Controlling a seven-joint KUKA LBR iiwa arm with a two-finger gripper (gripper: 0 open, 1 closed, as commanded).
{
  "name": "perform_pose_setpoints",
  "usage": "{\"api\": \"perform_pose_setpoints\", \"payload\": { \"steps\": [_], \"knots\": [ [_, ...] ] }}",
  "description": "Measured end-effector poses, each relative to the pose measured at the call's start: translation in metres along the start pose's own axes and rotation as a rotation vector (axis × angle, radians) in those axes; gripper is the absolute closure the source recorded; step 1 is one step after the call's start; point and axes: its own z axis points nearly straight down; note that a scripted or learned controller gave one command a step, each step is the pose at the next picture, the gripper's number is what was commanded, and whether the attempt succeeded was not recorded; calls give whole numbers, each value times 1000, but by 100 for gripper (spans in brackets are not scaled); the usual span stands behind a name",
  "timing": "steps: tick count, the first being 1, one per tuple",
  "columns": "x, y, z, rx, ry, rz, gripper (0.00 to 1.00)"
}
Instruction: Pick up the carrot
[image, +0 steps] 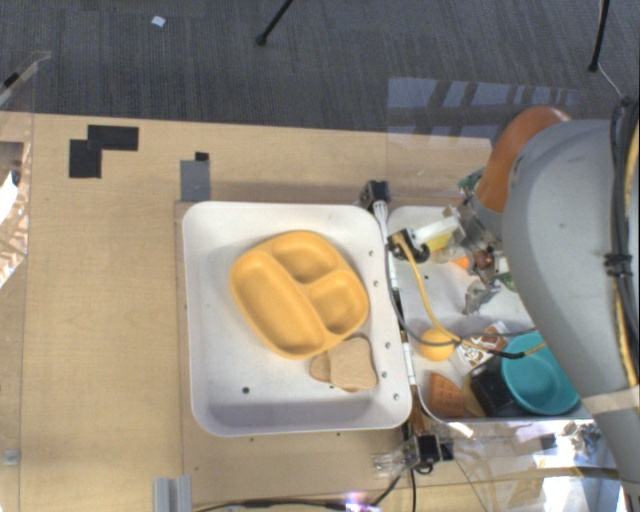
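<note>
In the right bin (425, 300), a small orange piece that looks like the carrot (458, 262) shows just left of the wrist, mostly hidden by the robot's hardware. My gripper (478, 292) hangs low over the middle of that bin, right beside and slightly in front of the orange piece. The big grey arm covers the bin's right side. I see nothing clearly held by the gripper.
The right bin also holds a yellow lemon-like item (435, 348), an orange-brown wedge (448, 395), a black block (490, 390), a teal bowl (535, 382) and a brown-white item (482, 345). The left bin (205, 300) holds a yellow divided plate (298, 292) and a tan bread slice (347, 364).
</note>
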Motion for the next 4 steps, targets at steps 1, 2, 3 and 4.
{"api": "perform_pose_setpoints", "payload": {
  "steps": [1, 2, 3, 4],
  "knots": [
    [0, 0, 0, 0, 0, 0, 0],
    [0, 0, 0, 0, 0, 0, 0],
    [0, 0, 0, 0, 0, 0, 0],
    [0, 0, 0, 0, 0, 0, 0]
  ]
}}
